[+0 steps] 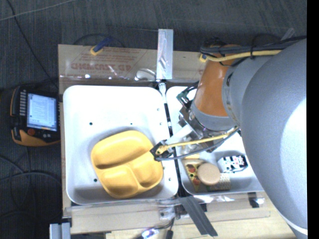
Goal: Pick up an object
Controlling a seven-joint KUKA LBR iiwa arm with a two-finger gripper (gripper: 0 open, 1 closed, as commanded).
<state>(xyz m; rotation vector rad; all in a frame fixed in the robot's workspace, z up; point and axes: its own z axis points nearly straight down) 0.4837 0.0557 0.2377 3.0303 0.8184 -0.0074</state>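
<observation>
A yellow divided plate (pixel 125 163) lies in the front half of the left bin (pixel 82 101), tilted toward the divider. In the right bin (pixel 249 185), at the front, a round tan disc (pixel 209 173) rests on a small colourful packet (pixel 192 171). A black-and-white object (pixel 233 163) lies just to the right of them. My gripper (pixel 185 116) hangs over the left part of the right bin, close to the divider, under the orange-banded wrist (pixel 212 91). It is behind the disc and apart from it. The arm hides the back of the right bin.
A teach pendant (pixel 35 114) with a lit screen sits on the floor left of the bench. A clear plastic bag (pixel 107 63) and a silver strip (pixel 165 54) lie behind the bins. The arm's grey body (pixel 279 133) covers the right side.
</observation>
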